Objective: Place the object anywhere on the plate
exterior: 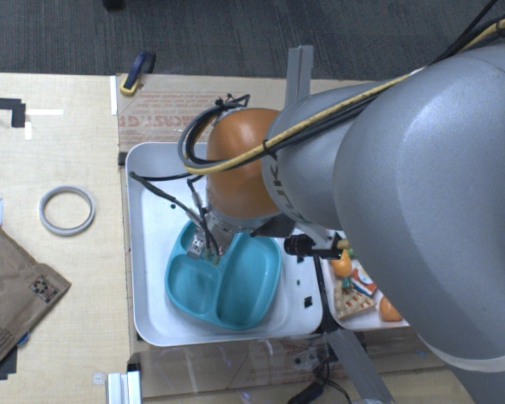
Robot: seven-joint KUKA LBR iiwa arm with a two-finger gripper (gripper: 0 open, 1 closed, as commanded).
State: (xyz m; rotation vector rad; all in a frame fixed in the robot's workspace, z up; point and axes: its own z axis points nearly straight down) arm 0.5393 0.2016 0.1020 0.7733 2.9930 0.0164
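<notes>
A teal plate (236,293) with two compartments lies in the left white bin (147,251), towards its front. My gripper (204,245) hangs from the orange wrist band (240,167) and sits low over the plate's far left rim. The arm's grey body hides most of the right bin. I cannot make out any object at the gripper's tip. In the visible strip of the right bin lie small objects: an orange piece (343,268), a multicoloured item (358,293) and another orange piece (390,310).
On the wooden bench left of the bins lie a roll of tape (67,209) and a brown cardboard box (8,301). A blue-handled tool (138,69) rests at the bench's far edge. Black cables (194,137) loop beside the wrist.
</notes>
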